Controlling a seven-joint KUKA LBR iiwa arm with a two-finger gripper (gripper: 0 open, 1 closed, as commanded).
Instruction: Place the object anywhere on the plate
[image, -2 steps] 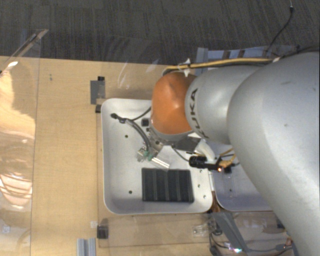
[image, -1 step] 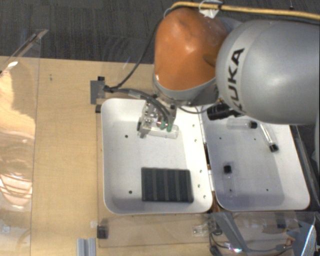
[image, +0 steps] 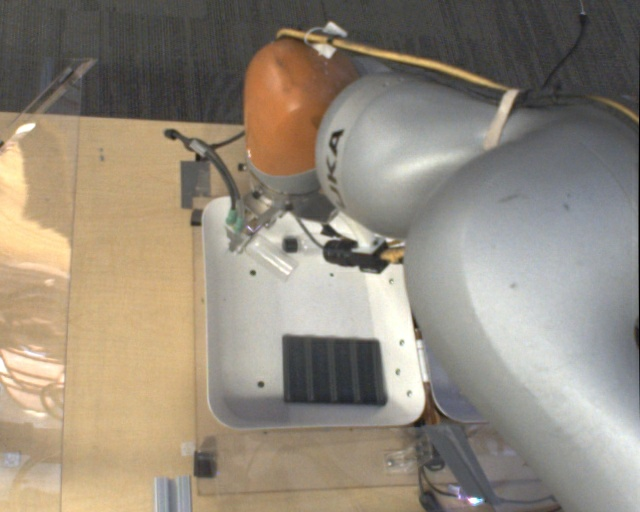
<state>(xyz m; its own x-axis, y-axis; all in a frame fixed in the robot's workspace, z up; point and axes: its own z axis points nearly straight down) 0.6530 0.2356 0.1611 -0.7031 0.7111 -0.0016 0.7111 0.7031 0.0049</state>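
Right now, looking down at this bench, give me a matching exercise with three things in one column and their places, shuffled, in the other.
Things:
1. dark ribbed slab
2. orange band
3. small black block

Places:
A. on the wooden bench, just outside the white bin
B. on the arm, above the bin's far end
C. lying flat inside the bin, at its near end

Pairs: 1-C, 2-B, 3-A
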